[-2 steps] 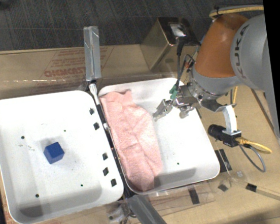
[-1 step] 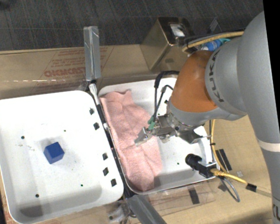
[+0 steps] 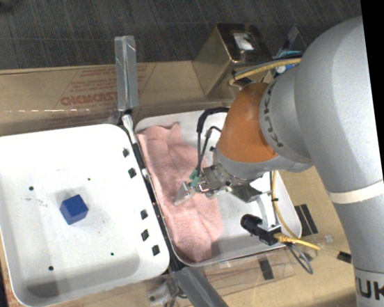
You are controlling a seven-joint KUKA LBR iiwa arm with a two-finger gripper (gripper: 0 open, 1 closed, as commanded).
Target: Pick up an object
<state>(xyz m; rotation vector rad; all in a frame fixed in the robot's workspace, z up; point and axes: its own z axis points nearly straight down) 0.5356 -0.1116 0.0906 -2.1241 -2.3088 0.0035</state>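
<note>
A pink cloth [image 3: 179,186] lies spread along the left half of the right bin [image 3: 219,254]. My gripper [image 3: 187,190] reaches in from the right and hangs low over the middle of the cloth, its tip pointing left. A small blue cube [image 3: 74,208] rests on the floor of the left bin [image 3: 17,207], far from the gripper. The arm's grey body and orange band [image 3: 245,132] cover much of the right bin.
A grey metal divider [image 3: 127,73] runs between the two bins. Cardboard [image 3: 44,98] lies under and behind the bins. A metal box [image 3: 234,49] sits behind the right bin. Cables and a yellow-tipped connector [image 3: 291,240] hang near the right bin's front corner.
</note>
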